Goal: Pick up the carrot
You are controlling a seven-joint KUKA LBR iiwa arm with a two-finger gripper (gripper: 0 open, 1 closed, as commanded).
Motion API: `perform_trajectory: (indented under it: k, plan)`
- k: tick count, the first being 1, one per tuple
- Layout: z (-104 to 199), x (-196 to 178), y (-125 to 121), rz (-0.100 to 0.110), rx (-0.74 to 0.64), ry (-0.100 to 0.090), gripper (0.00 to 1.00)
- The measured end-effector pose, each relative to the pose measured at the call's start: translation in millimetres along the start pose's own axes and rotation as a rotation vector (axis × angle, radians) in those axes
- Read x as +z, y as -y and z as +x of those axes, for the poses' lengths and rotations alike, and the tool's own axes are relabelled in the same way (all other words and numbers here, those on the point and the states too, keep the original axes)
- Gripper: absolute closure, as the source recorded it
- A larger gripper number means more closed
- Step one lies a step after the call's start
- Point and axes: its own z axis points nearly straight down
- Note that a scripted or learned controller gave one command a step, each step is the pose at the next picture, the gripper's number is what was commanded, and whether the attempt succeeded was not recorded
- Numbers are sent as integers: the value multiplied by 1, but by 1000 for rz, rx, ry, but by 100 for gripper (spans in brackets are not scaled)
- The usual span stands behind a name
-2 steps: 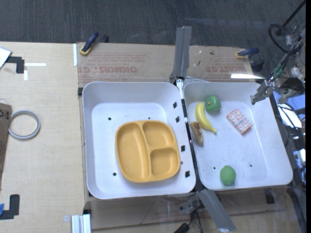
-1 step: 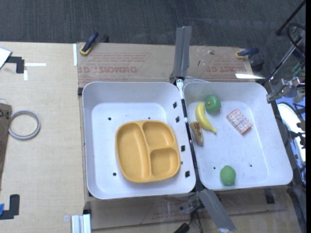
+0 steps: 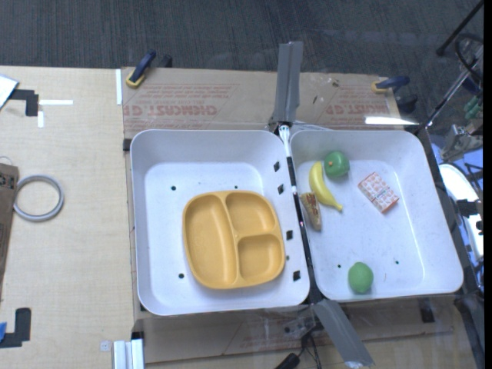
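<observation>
The hardest thing to make out is the carrot (image 3: 311,210): a short, dull brownish-orange stub, possibly the carrot, though it is small and blurred. It lies tight against the wall of the right bin (image 3: 400,237), at about nine o'clock on that bin's floor. The banana (image 3: 323,187) is just beside it, toward one o'clock, with a green apple (image 3: 336,164) touching the banana's top. A red-and-white packet (image 3: 378,191) sits toward three o'clock of the banana, and a green lime (image 3: 360,277) is well apart at five o'clock. The left bin (image 3: 161,206) holds a yellow divided plate (image 3: 234,238). How wide the pincer stands, what it holds, and where it is relative to the carrot, I cannot tell.
</observation>
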Motion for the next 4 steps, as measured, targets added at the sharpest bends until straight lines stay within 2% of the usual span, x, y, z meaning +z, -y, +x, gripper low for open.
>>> perform_trajectory:
  k: [1,2,3,4]
  plan:
    - [1,-80,-74,-4,-58,0,100]
    - [1,-140,-87,-6,-585,2,100]
    - [1,-140,-87,-6,-585,2,0]
    - [1,-147,-90,-5,-587,3,100]
